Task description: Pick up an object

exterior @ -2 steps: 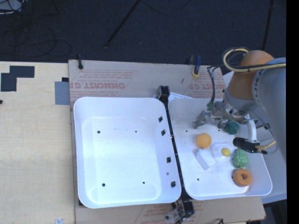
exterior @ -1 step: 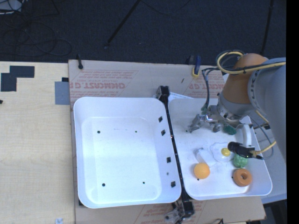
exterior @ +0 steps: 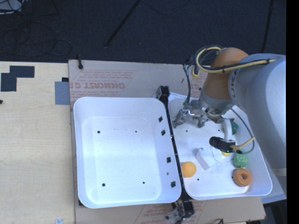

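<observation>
My gripper (exterior: 190, 121) hangs over the far left part of the right bin (exterior: 261, 190), open, with nothing between its fingers. Closer to the front of that bin lie an orange ball (exterior: 188, 169), a small white block (exterior: 202, 158), a green lumpy toy (exterior: 240, 160) and a brown ring-shaped donut (exterior: 242, 177). A small yellow piece (exterior: 226, 154) sits beside the green toy. A teal thing (exterior: 234, 126) peeks out from under the arm at the bin's right side. All of these lie nearer the front than the gripper, apart from it.
The left bin (exterior: 84, 125) stands beside the right one, with a black divider rail (exterior: 170, 143) between them. Both rest on a cardboard sheet (exterior: 112, 80) on the wooden bench. The grey arm covers the right bin's far right corner.
</observation>
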`<control>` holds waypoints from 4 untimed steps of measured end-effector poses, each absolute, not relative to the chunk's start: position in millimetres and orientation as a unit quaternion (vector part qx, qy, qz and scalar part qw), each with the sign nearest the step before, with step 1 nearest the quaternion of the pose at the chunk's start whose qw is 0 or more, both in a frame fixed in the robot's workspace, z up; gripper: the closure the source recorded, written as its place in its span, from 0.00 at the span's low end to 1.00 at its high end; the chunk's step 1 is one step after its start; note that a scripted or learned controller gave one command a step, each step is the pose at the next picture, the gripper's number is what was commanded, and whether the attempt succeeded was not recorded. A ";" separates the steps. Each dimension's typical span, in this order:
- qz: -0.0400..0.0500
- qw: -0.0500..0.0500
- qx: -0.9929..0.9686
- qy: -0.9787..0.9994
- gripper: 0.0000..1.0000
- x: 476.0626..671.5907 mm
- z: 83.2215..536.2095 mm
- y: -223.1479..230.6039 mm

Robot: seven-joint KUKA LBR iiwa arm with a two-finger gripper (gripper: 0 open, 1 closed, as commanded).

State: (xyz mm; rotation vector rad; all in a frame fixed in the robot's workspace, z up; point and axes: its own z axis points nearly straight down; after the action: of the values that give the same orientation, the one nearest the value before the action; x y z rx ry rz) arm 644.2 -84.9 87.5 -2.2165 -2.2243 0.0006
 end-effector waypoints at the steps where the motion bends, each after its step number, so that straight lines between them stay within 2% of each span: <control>1: 0.001 0.002 -0.707 -0.708 1.00 643.5 97.3 -86.7; 2: -0.001 0.000 -0.705 -0.709 1.00 640.5 192.1 -18.7; 3: -0.004 -0.002 -0.704 -0.711 1.00 645.2 289.1 70.7; 4: -0.005 -0.002 -0.704 -0.710 1.00 644.4 406.3 143.7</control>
State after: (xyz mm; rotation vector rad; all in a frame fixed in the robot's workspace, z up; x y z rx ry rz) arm 644.4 143.7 406.3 -2.2158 -2.2339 -0.0155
